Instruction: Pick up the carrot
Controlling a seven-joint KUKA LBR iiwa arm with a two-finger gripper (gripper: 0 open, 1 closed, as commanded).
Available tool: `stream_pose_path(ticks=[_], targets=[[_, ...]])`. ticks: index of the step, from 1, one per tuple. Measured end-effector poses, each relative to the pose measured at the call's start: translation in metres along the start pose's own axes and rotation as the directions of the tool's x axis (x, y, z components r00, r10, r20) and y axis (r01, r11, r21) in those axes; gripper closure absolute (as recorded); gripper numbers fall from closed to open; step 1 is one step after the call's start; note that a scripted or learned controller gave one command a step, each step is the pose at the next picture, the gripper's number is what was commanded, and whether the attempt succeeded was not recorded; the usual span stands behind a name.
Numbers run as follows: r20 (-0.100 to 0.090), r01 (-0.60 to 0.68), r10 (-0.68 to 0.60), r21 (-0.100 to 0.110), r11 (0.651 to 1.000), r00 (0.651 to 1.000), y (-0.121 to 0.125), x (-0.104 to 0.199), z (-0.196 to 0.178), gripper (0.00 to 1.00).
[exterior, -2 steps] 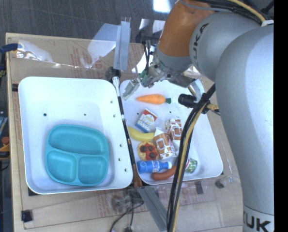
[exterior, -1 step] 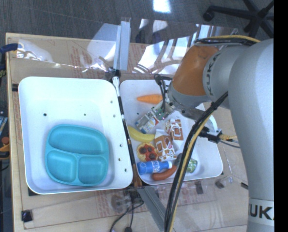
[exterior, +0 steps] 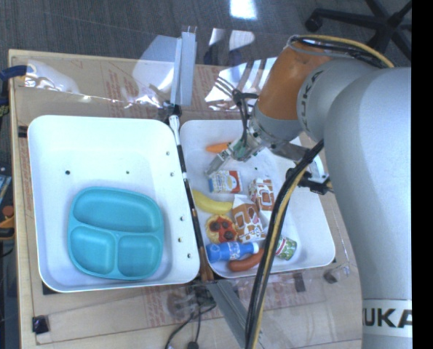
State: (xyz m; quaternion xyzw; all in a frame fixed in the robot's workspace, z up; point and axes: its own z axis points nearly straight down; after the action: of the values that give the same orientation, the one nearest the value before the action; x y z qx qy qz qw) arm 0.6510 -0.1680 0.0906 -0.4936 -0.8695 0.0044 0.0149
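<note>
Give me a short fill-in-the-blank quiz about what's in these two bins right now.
1. The turquoise divided tray lies in the ____ bin.
2. The carrot lies in the right bin, near its ____ edge.
3. The gripper hovers just beside the ____.
4. The yellow fruit beside the divider is a ____.

Missing words: left; far; carrot; banana

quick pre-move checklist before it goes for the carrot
1. Carrot visible at the far end of the right bin: ok.
2. Gripper near the carrot, just beside it: ok.
3. Carrot between the fingers: not ok, it lies apart from them.
4. Space round the carrot: ok, the small carton and banana lie nearer the camera.
5. Finger opening: cannot tell.
</note>
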Motion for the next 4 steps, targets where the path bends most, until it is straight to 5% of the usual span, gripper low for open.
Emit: stream_pose_path(ticks=[1, 2, 3, 4], targets=[[0.015, 0.003, -0.003, -0.010, 1.000, 1.000, 0.001, -0.003, -0.011, 1.00], [0.011, 0.003, -0.003, -0.007, 1.000, 1.000, 0.001, -0.002, -0.011, 0.00], [0.013, 0.006, -0.006, -0.009, 1.000, 1.000, 0.002, -0.002, -0.021, 1.00], [0.018, -0.184, 0.184, -0.026, 0.983, 0.983, 0.025, 0.039, -0.165, 1.00]])
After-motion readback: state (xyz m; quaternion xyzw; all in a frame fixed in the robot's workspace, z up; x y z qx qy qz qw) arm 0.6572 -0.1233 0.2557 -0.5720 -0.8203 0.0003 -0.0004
